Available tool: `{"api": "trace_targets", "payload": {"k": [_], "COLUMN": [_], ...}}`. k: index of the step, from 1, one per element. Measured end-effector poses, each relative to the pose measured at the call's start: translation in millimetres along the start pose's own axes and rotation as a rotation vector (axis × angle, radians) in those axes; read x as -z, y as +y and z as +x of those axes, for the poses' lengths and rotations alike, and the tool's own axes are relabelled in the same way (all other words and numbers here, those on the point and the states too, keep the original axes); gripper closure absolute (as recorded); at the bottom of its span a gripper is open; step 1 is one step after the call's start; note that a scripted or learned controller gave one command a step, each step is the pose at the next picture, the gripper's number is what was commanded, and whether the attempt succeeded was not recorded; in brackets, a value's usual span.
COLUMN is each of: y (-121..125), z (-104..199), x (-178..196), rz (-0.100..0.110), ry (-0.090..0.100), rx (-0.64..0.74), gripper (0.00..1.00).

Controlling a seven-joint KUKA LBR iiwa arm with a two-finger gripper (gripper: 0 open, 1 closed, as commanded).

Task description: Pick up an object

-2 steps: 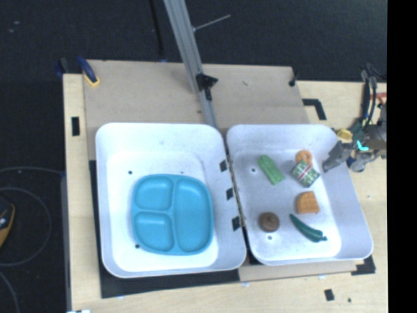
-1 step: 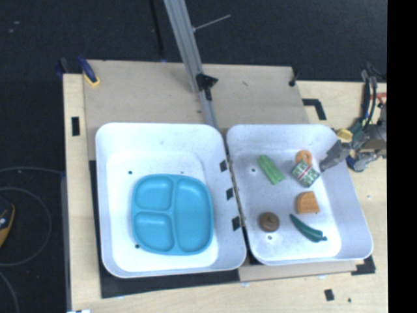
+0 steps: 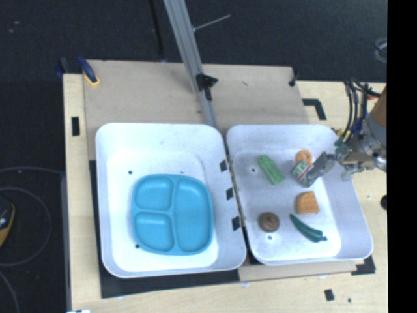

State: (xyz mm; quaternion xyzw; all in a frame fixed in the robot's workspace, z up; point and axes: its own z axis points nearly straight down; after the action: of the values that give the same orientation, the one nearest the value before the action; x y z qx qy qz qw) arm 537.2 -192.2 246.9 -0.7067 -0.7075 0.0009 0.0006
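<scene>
The hand (image 3: pixel 319 168) hangs over the right bin (image 3: pixel 345 240), beside a small green-white carton (image 3: pixel 300 170); whether it is released, I cannot tell. The carton looks light and stiff; its flat sides seem best.

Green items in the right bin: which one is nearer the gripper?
The light green block, upper middle of the bin. The dark green pepper lies at the bottom, farther from the gripper.

No words or numbers can be read anywhere. The small green and white packet (image 3: pixel 300 170) near the right bin's (image 3: pixel 352 240) far edge carries print. It is too blurred to make out.
</scene>
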Motion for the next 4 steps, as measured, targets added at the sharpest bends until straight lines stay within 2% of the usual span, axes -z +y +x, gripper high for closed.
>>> {"api": "trace_targets", "payload": {"k": [2, 3, 4], "y": [-8, -7, -3], "z": [-14, -15, -18], "x": [-91, -78, -34], "rz": [0.001, -0.007, -0.008], "ry": [0.000, -0.003, -0.003], "rx": [-0.001, -0.003, 0.001], "gripper": [0.00, 1.00, 1.00]}}
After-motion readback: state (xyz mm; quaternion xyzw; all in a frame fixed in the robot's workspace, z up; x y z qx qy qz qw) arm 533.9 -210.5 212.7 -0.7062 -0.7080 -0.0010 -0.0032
